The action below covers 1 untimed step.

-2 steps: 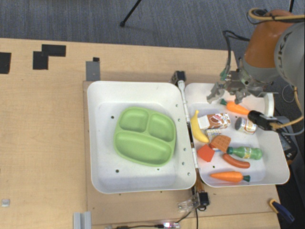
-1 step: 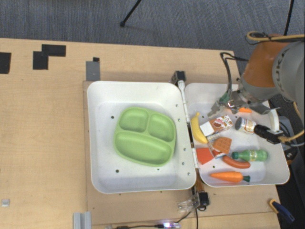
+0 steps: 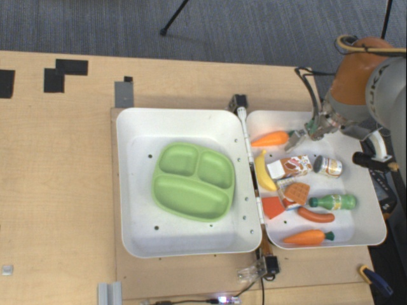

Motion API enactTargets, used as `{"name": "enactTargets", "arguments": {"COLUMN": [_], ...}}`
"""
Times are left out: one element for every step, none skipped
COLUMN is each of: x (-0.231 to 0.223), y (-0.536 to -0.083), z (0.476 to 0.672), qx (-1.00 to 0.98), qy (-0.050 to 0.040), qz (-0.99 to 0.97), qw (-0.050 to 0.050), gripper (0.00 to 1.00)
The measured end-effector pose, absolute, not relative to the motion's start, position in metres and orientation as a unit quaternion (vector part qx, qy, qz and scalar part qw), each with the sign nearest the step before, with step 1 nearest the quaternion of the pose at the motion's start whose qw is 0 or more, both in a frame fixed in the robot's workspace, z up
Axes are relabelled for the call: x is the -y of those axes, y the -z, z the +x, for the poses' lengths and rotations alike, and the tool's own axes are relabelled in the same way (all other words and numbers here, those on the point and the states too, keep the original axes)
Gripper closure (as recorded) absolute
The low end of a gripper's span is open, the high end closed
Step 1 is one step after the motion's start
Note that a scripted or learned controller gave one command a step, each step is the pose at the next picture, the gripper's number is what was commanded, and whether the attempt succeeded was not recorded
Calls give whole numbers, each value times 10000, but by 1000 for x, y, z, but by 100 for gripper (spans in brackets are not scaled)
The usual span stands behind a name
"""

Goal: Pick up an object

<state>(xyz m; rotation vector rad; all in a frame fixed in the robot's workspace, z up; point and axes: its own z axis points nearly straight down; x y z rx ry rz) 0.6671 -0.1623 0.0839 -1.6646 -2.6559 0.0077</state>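
The arm reaches in from three o'clock, and its gripper hangs low over the upper part of the right bin, just beside the right tip of a carrot that lies at about eleven o'clock in that bin; whether its fingers are apart or together I cannot tell, and nothing is seen held between them. At the bin's centre lies a small brown-and-white packet, with a metal can just at its three o'clock. A banana lies along the nine o'clock wall. Below the packet sits a waffle, with a red block at its eight o'clock. A green bottle lies at four o'clock, a sausage just beneath it, and a second carrot at six o'clock. The left bin holds a green divided tray at its centre.
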Motion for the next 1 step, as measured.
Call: {"name": "enactTargets", "arguments": {"x": [176], "y": [-86], "z": [587], "qx": [8590], "qy": [3], "qz": [-5119], "qw": [-25], "gripper": [0]}}
